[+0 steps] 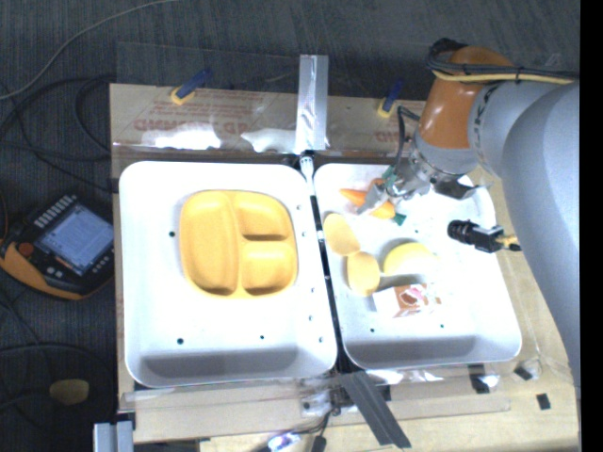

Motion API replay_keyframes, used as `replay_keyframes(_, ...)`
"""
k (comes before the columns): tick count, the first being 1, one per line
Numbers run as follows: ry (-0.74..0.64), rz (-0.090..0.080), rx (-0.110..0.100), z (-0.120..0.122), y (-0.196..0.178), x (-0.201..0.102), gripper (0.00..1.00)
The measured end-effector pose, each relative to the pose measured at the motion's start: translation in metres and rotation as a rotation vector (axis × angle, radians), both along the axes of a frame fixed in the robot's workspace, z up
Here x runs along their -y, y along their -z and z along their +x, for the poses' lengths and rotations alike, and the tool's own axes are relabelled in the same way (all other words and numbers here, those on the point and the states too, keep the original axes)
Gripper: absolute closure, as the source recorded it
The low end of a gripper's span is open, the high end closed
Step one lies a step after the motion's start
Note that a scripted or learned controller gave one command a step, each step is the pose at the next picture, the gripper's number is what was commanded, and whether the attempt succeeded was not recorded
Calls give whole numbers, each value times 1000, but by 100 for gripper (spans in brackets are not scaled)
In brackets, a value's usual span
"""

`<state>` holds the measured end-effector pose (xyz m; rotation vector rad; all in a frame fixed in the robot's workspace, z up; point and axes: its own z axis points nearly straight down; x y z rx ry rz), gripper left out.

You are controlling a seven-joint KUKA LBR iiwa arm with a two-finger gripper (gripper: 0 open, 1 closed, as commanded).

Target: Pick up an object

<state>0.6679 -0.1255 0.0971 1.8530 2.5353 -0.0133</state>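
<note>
Tool: grey two-finger tool (399,188), low over the upper end of the right shallow white bin (490,337); apart or together, cannot tell.
Nearest: small orange wedge (355,196) and small teal piece (399,219), just beside the tool.
Mid bin: three pale yellow rounded pieces (363,271), close together.
Below them: white packet with red-brown print (407,298), just beside the yellow pieces.
Other side: left shallow white bin (151,337) holds a yellow divided plastic tray (237,241).
</note>
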Motion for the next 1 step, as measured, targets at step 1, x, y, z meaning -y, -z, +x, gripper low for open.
replay_keyframes(1, 173, 0, -9, -6, 8, -12, 100)
